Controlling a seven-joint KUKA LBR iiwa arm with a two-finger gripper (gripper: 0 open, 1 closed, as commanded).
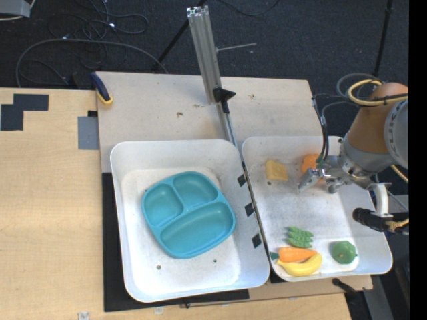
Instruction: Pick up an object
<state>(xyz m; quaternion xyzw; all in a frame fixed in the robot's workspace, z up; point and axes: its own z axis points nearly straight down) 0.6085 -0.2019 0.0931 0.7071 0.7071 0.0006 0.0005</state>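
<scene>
Landmark: right bin [373,262].

Left of it, the left bin [127,272] carries a teal divided plate [189,212], lying flat near its middle.

Inside the right bin, upper left part: a pale yellow block [276,171], well clear of the walls.

Just right of the block, in the bin's upper middle: an orange object [309,162], partly hidden by the tool.

The gripper [319,177] sits low over the bin's upper right area, its metal tips touching or just beside the orange object; nothing visibly clamped, and the finger gap can't be judged from this angle.

Front edge of the bin: green leafy piece [299,235], carrot [296,254], banana [301,266], green round fruit [343,252].

Judgement: orange object is the likeliest target, lying up-left of the tips. Long axis unclear.
</scene>
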